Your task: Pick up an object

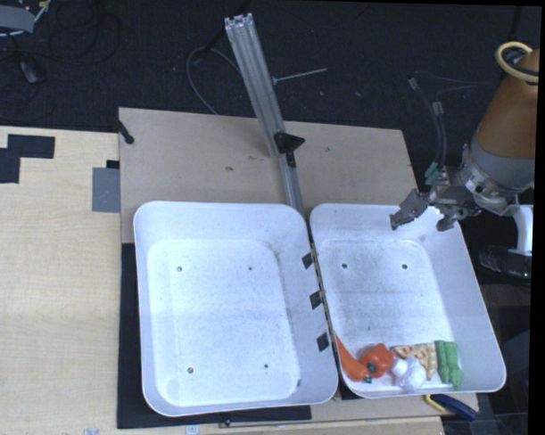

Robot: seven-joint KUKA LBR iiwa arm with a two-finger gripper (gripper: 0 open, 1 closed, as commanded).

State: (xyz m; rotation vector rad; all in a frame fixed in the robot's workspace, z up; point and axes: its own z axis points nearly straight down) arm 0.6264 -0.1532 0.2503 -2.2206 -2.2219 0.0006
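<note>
Approach step: nothing is gripped yet, and a long reach toward the near corner is judged to be called for.

The right bin (pixel 449 263) is overhung at its far rim by the gripper (pixel 424 210), whose fingers are seen spread apart, with nothing held or touched between them. Well below the gripper, the objects are clustered at the bin's near edge: an orange toy (pixel 361 360), a green piece (pixel 448 361), a white lump (pixel 410 374).
</note>
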